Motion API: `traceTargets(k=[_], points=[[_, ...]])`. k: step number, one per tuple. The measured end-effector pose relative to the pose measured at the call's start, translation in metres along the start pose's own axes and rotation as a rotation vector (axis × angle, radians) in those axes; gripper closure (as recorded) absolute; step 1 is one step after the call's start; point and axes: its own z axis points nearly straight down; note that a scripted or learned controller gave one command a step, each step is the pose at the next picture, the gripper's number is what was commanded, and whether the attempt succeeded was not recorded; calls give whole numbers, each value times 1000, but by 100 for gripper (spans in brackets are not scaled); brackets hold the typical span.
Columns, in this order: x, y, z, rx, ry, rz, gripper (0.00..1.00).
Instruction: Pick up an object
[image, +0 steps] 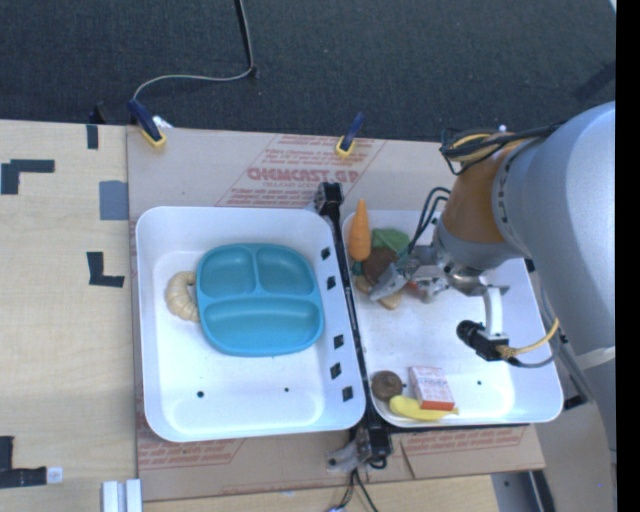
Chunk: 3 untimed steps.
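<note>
My gripper (392, 283) is low in the right bin (500, 400), at its upper left part, among a cluster of toy food. An orange carrot (360, 226) and a green leafy piece (391, 240) lie just above it. A brown rounded item (378, 265) sits by the fingertips, and a tan piece (389, 297) lies just under them. Whether anything is between the fingers is hidden by the wrist. Near the bin's front edge lie a brown round item (386, 383), a yellow banana (415, 409) and a small red and white box (430, 386).
The left bin (170, 400) holds a blue divided plate (260, 299) with a beige croissant-like piece (181, 295) at its left. A black divider (340, 300) runs between the bins. The grey arm (560, 210) covers the right bin's right side. Yellow clamps (148, 122) hold the cardboard at the back.
</note>
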Motion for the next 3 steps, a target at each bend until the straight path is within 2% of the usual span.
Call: traceTargets(k=[1,2,3], points=[[-4,64,3,24,2,4,0],[-34,62,0,2,-2,0,0],[-90,25,-70,2,-1,2,0]])
